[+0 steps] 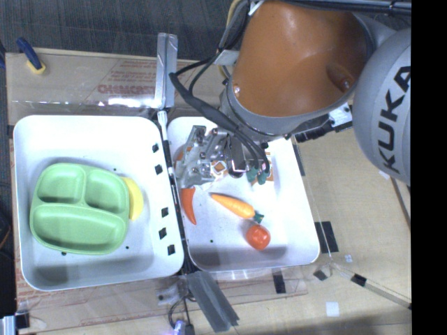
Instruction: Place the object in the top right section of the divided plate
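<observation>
- The left bin [28,187] holds the green divided plate [80,208]. A yellow thing [135,198] pokes out from under the plate's right edge. All the plate's sections look bare.
- The top right section of the plate [105,185] is where the object must go. It lies just beside the yellow thing.
- The right bin [297,246] holds the food toys. A red-orange pepper [188,205] lies by its left wall, a carrot [234,205] lies in the middle, and a little tomato [258,237] sits just below the carrot's green end.
- The gripper [202,160] hangs low over the top left of the right bin, near the pepper. The metal parts are a jumble, so I cannot tell if its fingers are apart or closed, and I see nothing between them.
- My guess is that the picking step is in hand. Nothing looks lifted yet.
- Next, it would need a firm hold on one toy, then a lift over the wall between the bins and a move left to the plate.
- The bins rest on a tan bench [349,187]. A brown board [84,75] lies behind them.
</observation>
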